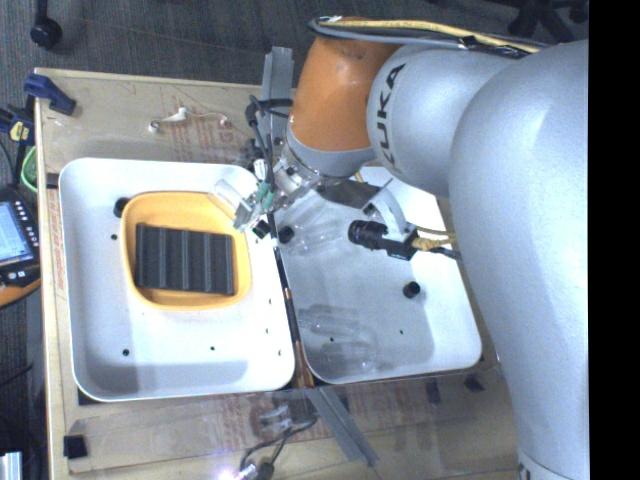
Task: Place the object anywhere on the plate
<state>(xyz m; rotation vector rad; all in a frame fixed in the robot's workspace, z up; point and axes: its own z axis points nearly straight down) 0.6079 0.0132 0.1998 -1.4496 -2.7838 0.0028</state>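
Note:
A yellow plate [135, 218] lies in the left bin [90, 348], and a dark ribbed rectangular piece [190, 260] covers its middle. My gripper [245, 205] hangs at the plate's upper right corner, over the divide between the two bins, with a small green part showing at its tip. A clear, glassy object [335, 326] lies in the near part of the right bin [440, 328], well apart from the gripper. Another faint clear shape [318, 233] sits just right of the gripper, under the wrist.
The arm's grey body and orange band [340, 88] cover the right bin's far side and right edge. A black cable plug [380, 236] juts from the wrist over the right bin. Clamps and fixtures stand on the wooden bench behind and in front of the bins.

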